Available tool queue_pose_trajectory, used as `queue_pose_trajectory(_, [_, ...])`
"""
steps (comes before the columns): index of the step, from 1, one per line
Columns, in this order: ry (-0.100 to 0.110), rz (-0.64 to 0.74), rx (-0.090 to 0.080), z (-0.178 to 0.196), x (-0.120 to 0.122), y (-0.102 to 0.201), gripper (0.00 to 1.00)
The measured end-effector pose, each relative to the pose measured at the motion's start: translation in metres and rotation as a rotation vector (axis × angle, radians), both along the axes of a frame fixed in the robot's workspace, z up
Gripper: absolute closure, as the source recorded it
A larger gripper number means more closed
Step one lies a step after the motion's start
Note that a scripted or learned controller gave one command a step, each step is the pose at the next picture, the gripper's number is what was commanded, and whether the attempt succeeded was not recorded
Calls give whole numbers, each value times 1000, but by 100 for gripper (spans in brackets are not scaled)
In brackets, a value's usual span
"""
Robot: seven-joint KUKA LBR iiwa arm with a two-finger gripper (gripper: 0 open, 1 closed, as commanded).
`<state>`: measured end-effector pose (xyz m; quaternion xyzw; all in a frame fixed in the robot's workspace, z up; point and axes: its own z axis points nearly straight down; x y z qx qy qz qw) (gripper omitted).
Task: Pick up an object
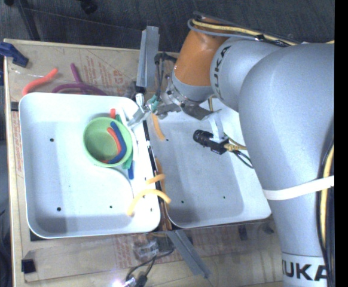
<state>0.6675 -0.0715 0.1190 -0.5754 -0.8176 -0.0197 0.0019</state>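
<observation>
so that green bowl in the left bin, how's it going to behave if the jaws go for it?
Probably light: the green bowl looks like thin plastic. Its rim is wide and round, so a grip there may slip or tilt it. Red and blue pieces lie loose inside and would likely shift or spill if it tips. The gripper sits near the bin's top right corner.

Both bins (pixel 60 214) look like smooth white plastic with a dull sheen. The green bowl (pixel 105 143) in the left bin is glossy plastic, as are the yellow strips (pixel 145 197) just right of it. The tabletop (pixel 96 61) is bare, matt wood. The arm (pixel 281 106) has a smooth, satin grey shell; the claw (pixel 143 111) is probably bare metal, though it is too small to tell.
</observation>
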Motion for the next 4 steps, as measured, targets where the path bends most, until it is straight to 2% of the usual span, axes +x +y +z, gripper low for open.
queue_pose_trajectory(1, [15, 15, 16, 8, -1, 13, 100])
queue_pose_trajectory(2, [17, 87, -36, 74, -10, 79, 100])
queue_pose_trajectory(3, [26, -86, -35, 72, -88, 95, 100])
queue_pose_trajectory(4, [33, -669, -27, 72, -66, 36, 100])
